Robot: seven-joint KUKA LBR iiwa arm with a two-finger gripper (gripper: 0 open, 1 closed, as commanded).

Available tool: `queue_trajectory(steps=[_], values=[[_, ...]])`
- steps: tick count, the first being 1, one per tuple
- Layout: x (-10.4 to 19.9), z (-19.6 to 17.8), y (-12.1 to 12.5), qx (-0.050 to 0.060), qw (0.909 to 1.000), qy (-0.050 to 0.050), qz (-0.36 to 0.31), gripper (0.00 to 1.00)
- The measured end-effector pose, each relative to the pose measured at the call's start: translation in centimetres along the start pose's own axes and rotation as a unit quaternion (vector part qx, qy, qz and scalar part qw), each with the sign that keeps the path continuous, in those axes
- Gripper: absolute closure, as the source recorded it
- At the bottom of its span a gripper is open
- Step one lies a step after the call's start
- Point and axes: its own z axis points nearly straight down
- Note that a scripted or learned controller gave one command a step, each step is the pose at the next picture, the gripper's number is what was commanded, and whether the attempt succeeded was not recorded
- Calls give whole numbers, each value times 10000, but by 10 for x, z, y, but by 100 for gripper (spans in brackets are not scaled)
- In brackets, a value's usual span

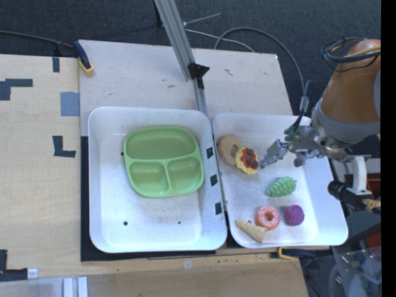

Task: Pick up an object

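Camera view: your gripper [267, 159] hangs in the right bin [328, 228], fingers narrowly parted, holding nothing, just beside the pizza slice [247, 159].

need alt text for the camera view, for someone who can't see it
A grey and orange robot arm reaches from the right, its gripper low over the right bin beside a pizza slice toy. That bin also has a green toy, a pink donut and a purple toy; the left bin has a green divided plate.
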Motion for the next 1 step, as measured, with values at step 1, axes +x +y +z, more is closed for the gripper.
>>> queue_trajectory(steps=[1], values=[[0,0,0,-2,10000,-1,1,0]])
